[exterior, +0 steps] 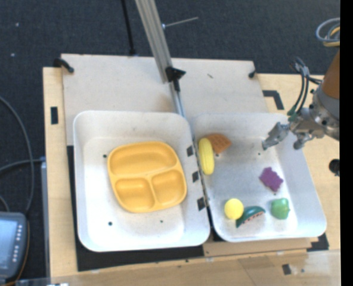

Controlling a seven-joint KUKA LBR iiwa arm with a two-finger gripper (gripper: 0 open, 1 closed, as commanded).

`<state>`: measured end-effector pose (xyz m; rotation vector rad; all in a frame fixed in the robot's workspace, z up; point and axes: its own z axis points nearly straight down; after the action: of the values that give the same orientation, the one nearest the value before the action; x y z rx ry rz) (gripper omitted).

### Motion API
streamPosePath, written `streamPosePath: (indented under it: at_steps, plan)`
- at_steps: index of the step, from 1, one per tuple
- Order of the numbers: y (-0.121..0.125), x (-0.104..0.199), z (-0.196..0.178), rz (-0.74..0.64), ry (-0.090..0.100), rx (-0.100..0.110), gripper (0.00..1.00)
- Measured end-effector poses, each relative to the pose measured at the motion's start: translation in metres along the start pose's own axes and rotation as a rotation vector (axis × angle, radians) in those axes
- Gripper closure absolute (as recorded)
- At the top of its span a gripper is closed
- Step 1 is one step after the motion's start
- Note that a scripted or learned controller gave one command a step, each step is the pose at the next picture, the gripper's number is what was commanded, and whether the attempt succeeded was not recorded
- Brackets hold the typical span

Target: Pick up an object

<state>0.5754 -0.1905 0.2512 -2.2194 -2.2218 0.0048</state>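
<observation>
Green toy (279, 208) near right bin's (312, 190) front edge | tool (287, 136) well beyond it, seemingly open, holding nothing

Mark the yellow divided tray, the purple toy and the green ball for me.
yellow divided tray (146, 176): camera view, on the ridge where its three compartments meet.
purple toy (271, 179): camera view, middle of its top face.
green ball (279, 208): camera view, centre of its rounded top.

The robot arm (330, 82) is grey with an orange band up near the top. Thin dark and green cables (298, 94) run down its side, and a yellow loop of cable (330, 32) sits above. At its end is a small grey metal pincer (288, 134) with bumpy parts.
</observation>
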Motion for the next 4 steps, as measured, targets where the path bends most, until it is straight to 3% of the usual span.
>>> streamPosePath:
  at_steps: [2, 3, 4]
  plan:
    - [-0.003, 0.000, 0.091, 0.003, 0.000, 0.001, 0.00]
    - [-0.001, -0.001, 0.076, 0.006, 0.000, -0.007, 1.00]
    - [-0.001, -0.005, 0.032, 0.003, -0.001, -0.010, 1.00]
